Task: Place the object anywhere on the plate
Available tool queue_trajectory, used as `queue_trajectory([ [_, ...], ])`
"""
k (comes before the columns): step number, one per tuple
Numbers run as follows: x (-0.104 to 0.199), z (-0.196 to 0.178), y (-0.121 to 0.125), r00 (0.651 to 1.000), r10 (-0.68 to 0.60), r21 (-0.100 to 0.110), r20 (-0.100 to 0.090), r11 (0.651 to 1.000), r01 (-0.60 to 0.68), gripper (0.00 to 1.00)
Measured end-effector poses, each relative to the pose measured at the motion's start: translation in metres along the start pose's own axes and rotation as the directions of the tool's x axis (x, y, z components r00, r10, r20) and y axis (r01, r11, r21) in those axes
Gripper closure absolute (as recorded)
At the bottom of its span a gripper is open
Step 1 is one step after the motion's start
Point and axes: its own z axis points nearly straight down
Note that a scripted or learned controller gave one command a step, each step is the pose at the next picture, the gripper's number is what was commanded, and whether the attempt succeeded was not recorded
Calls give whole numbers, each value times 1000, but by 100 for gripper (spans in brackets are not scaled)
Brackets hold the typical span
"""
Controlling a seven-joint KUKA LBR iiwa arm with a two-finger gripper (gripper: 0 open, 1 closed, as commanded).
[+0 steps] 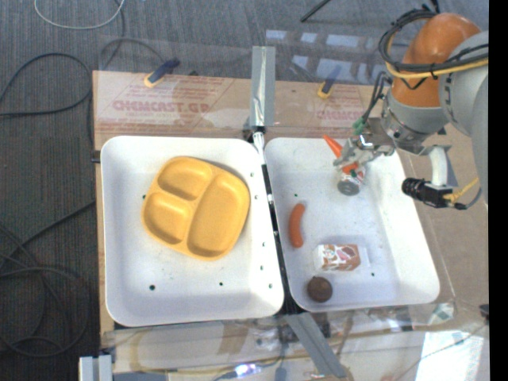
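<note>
A yellow plate (197, 206) with three compartments lies in the left bin (127, 284). In the right bin (405, 252) lie a reddish sausage (297, 225), a small printed packet (340, 256) and a dark brown ball (320, 289). An orange carrot-like piece (332, 144) peeks out at the bin's back, just left of the gripper. My gripper (350, 177) hangs over the back of the right bin, pointing down. Nothing shows between its fingers.
A metal divider strip (262, 94) runs between the two bins at the back. Cardboard (175, 109) lies behind the left bin. Cables trail on the floor to the left. A black-and-yellow fitting (429, 190) sticks out beside the wrist.
</note>
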Motion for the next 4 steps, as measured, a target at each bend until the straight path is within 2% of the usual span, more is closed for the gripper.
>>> queue_trajectory([
  [1,65,5,29,961,-277,0,2,961,277,100],
  [2,156,7,39,957,-290,0,2,957,290,100],
  [3,230,8,-8,991,-137,3,1,991,137,100],
  [4,230,8,-8,991,-136,3,1,991,136,0],
])
